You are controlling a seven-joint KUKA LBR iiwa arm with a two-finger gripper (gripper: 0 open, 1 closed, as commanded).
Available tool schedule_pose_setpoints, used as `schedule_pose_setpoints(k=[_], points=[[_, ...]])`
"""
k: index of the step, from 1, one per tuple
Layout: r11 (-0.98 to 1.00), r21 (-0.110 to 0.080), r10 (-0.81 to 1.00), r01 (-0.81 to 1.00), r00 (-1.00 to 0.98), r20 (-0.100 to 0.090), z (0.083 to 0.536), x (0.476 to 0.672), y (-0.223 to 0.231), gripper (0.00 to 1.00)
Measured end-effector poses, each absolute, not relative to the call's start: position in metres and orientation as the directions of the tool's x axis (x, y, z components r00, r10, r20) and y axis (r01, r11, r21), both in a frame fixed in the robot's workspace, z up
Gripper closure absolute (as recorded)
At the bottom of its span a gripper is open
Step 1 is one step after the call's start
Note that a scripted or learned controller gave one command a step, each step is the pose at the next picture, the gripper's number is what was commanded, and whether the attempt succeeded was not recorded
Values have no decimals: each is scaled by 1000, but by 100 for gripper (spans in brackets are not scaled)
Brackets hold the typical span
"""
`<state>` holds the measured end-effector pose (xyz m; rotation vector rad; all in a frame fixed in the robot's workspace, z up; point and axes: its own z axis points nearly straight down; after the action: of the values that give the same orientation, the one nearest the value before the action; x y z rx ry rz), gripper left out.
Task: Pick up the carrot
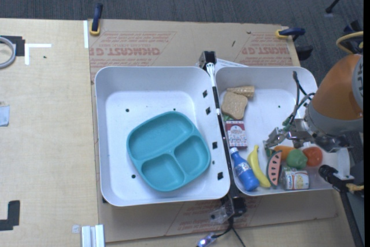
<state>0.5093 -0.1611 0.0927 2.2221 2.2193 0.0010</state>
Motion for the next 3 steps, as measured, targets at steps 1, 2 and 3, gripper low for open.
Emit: schedule_pose_setpoints(k=[1, 2, 3], points=[[-2, 3, 1000, 1000, 2, -1, 103, 510, -161, 100], [-3, 3, 1000, 1000, 3, -1, 103, 510, -162, 0], [-1, 2, 1000, 1000, 1, -1, 93, 498, -158, 0]])
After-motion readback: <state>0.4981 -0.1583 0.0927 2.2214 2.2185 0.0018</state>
